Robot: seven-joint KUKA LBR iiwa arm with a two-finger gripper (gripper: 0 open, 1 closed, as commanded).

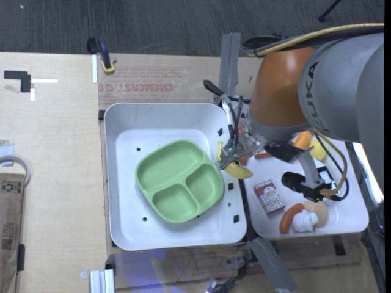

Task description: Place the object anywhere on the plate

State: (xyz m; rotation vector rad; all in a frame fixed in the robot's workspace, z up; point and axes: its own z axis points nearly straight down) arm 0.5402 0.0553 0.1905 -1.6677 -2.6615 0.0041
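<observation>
The light green three-compartment plate point(179, 181) lies in the left white bin point(122, 163). My gripper point(228, 155) hangs over the divide between the two bins, just off the plate's right rim. A yellow banana-shaped object point(239, 171) sticks out on both sides of the fingers, and the gripper is shut on it. The banana's lower end points right, toward the right bin, and its upper tip shows at the left of the fingers. The orange band and grey arm cover much of the right bin's back half.
The right bin point(342, 224) holds a small red and white box point(269, 197), a sausage-like piece point(290, 218) beside a white object point(304, 222), and orange and yellow pieces point(303, 140) near the arm. A black cable fitting point(299, 183) hangs off the wrist.
</observation>
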